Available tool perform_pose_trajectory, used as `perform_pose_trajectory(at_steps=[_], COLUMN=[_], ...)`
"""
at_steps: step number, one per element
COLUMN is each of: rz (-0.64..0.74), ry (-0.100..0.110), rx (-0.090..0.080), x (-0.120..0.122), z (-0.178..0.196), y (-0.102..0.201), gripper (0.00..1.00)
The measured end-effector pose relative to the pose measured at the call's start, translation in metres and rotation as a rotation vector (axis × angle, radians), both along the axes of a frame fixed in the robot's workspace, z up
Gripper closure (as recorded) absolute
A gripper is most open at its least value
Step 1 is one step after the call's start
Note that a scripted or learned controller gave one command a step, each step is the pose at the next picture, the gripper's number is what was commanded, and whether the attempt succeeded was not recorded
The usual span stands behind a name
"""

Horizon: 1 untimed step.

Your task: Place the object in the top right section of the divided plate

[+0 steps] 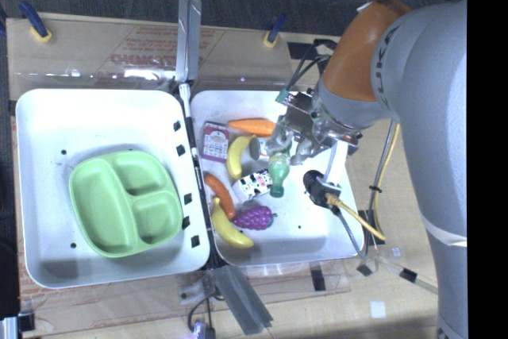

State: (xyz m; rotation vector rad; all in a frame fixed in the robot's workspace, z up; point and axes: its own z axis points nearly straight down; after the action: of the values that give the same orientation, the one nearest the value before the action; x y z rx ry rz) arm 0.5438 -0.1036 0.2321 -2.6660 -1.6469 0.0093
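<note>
Toys crowd the right bin (pixel 341 238): a carrot (pixel 252 125), two bananas, grapes (pixel 254 217), a sausage (pixel 220 194), a small box and a spoon, all smooth moulded plastic. The gripper (pixel 279 148) hangs over a translucent green bottle (pixel 278 175), seemingly pinching its neck, probably because that narrow part suits the two fingers. The pale green divided plate (pixel 125 202), glossy with three hollows, waits in the left bin (pixel 32 171).

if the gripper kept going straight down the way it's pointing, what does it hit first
Most likely the green bottle right under the gripper in the right bin; the black-and-white toy lies beside it. Depth is hard to judge from this slant.
</note>
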Motion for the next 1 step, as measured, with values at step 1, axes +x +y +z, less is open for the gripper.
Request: perform_pose_trajectory(at_steps=[1], rz=[-0.24], ry=[0.0], rx=[-0.003], x=[-0.0192], z=[-0.0421], y=[0.0228], gripper=[1.0])
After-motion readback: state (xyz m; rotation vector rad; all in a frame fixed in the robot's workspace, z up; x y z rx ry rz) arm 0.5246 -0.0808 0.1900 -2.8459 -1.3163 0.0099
